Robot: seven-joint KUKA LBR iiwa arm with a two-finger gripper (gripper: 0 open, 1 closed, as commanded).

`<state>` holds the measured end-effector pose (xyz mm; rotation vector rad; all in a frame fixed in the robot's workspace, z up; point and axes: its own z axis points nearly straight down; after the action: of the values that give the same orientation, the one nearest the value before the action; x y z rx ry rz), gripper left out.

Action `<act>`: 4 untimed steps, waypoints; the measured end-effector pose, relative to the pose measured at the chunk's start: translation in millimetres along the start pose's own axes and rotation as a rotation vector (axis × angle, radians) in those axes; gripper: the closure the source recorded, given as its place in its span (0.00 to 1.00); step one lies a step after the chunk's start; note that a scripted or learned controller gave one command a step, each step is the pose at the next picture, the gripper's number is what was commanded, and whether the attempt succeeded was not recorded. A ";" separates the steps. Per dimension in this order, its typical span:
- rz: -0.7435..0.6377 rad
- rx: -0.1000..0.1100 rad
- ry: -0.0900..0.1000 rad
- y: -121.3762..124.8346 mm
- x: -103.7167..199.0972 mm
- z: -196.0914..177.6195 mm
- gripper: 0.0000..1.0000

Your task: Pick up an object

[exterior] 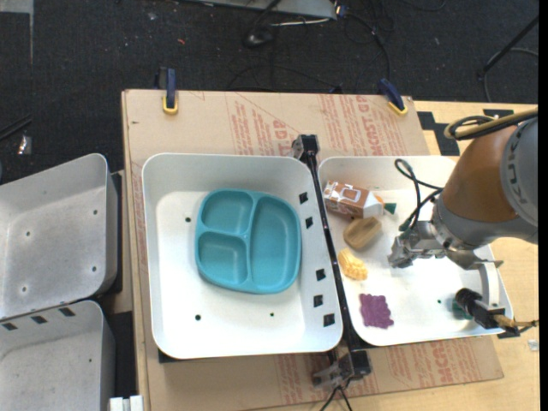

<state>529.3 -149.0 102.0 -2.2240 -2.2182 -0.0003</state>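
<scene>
purple knobbly toy grape cluster (375, 310) lies nearest, at the front of the right white bin (419, 319). behind it, along the bin's left side, sit a yellow lumpy plastic piece (353, 265), a tan rounded potato-like piece (362, 232) and a brown and white carton (351, 199). the gripper (409, 252) hangs low just right of them; whether it is apart or together cannot be told. the left white bin (171, 195) holds a teal divided plastic plate (250, 240). both bins rest on brown cardboard (257, 118) over dark speckled floor (86, 32).
</scene>
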 end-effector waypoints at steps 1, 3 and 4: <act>-0.005 -0.005 -0.002 7.8 0.6 -60.9 1.00; -0.005 -0.002 -0.001 8.7 9.5 -130.2 1.00; -0.009 0.001 0.000 2.9 56.1 -121.5 1.00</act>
<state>532.4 -93.0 223.6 -2.2137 -2.2272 0.0009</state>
